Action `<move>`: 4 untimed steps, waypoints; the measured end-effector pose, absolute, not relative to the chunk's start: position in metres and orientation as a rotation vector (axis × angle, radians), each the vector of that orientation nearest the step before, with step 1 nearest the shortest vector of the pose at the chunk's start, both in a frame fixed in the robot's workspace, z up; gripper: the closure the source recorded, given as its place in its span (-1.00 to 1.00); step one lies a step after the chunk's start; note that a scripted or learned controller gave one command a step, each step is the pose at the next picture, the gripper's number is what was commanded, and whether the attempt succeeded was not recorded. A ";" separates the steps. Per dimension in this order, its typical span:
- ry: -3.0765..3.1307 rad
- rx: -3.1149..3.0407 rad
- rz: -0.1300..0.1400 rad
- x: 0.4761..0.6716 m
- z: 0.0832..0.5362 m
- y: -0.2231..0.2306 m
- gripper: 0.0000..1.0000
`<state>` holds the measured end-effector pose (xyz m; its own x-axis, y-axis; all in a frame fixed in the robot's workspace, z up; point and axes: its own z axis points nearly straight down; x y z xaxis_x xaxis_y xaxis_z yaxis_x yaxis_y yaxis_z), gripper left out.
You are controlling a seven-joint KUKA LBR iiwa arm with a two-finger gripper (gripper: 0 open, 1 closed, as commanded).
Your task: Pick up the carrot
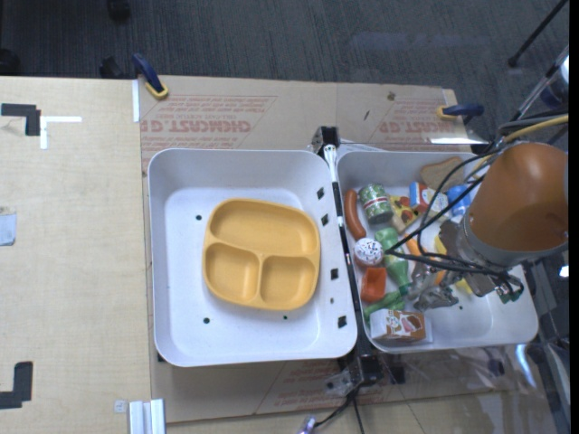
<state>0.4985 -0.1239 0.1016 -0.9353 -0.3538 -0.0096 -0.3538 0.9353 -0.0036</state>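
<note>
1. The desk [72,242] carries two white bins side by side. The left bin [172,269] holds a yellow divided plate [262,253]; the right bin [507,328] holds a crowded heap of toy food.
2. The arm [525,197] comes in over the right bin's right side, its rounded orange body hiding much of that half. The gripper [432,289] hangs low over the middle of the heap, near the bin's front edge.
3. Whether the gripper is released or clenched, I cannot tell: cables and clutter cross it, and nothing is plainly seen in its grasp.
4. The carrot [409,242] seems to be the thin orange piece lying at a slant in the middle of the right bin, partly under the cables, just beside a green vegetable [391,242] and near a white ball [368,250]. This is a judgement; other orange and red items lie close.
5. Also nearby: a sausage [350,213] along the bin's left wall, a green can [374,202] toward the back, a red piece [373,284], and a small packet [398,325] at the front edge.
6. The step in hand looks like the approach to a grasp; the carrot is not yet lifted.
7. The next move calls for centring over the carrot alone, across its narrow width, clear of the green vegetable, then closing and rising straight.
</note>
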 end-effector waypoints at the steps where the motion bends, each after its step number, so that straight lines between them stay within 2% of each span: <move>1: 3.047 -0.739 0.000 0.528 0.148 -0.105 1.00; 2: 2.943 -1.091 0.001 0.507 0.092 -0.172 1.00; 3: 2.957 -1.043 0.002 0.569 0.093 -0.106 1.00; 4: 2.959 -1.042 0.002 0.569 0.093 -0.106 -1.00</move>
<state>0.5689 -0.1061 0.0925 -0.7792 -0.6267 -0.0048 -0.6267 0.7792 -0.0004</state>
